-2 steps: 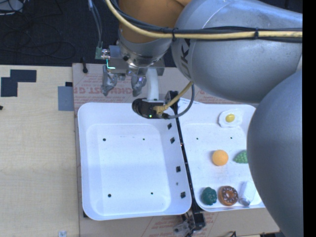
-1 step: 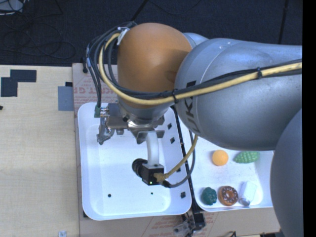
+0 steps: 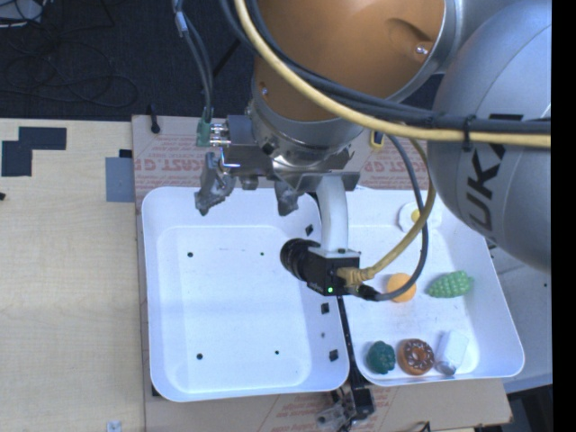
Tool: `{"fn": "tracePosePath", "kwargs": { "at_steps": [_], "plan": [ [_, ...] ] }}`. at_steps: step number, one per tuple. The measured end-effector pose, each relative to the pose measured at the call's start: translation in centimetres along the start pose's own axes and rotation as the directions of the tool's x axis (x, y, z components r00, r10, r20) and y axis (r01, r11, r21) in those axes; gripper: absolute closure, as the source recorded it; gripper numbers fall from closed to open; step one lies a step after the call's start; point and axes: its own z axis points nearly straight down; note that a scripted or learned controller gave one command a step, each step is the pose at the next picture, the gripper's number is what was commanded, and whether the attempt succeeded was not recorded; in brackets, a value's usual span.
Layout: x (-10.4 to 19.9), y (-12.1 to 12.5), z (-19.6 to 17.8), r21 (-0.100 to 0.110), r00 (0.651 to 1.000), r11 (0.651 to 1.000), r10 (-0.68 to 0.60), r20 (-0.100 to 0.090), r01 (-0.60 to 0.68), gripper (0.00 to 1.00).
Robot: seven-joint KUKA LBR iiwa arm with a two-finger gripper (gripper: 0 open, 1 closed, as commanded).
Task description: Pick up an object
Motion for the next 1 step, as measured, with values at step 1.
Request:
{"fn": "tracePosePath", "kwargs": {
  "at_steps": [1],
  "plan": [
    [0.18,-0.07,0.14,0.020,1.000,1.000,-0.008,0.012,0.007,1.00]
  ]
}}
